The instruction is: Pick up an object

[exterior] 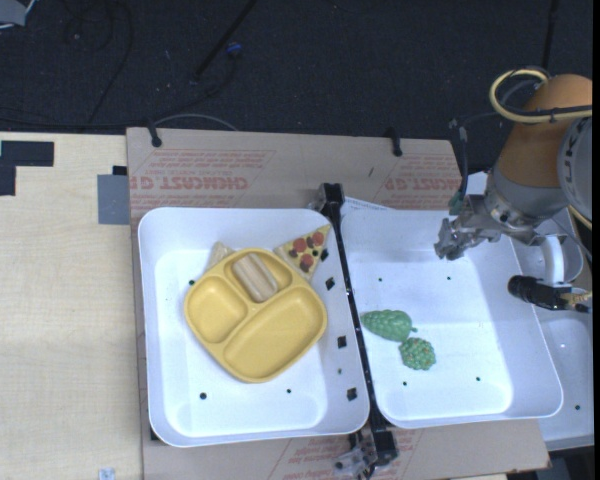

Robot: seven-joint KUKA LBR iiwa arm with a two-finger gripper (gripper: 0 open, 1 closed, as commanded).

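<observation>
Two shallow white bins are seen side by side on the bench (60, 298), split by a black divider strip (342, 298).

The right bin (480, 388) carries two green bumpy items: a larger leafy, lumpy piece (387, 323) and a smaller grape-like cluster (417, 353), just beside each other, near the bin's middle-left, lying flat. These look like moulded plastic toy food; either is judged the likeliest pick target, being free of clutter.

The left bin (170, 388) holds a yellow compartment tray (270, 338), glossy plastic, rounded corners, tilted in plan. A tan ridged block (253, 275) sits in its upper compartment. A pizza-slice toy (308, 249) lies at the tray's upper right edge, close to the divider.

The hand (455, 243) is seen over the right bin's upper right area, well apart from the green items, nothing visible between its fingers. Whether it is wide or narrow cannot be told at this angle.

Grasp judged not yet begun; a move left and down toward the green pieces would be needed.
</observation>
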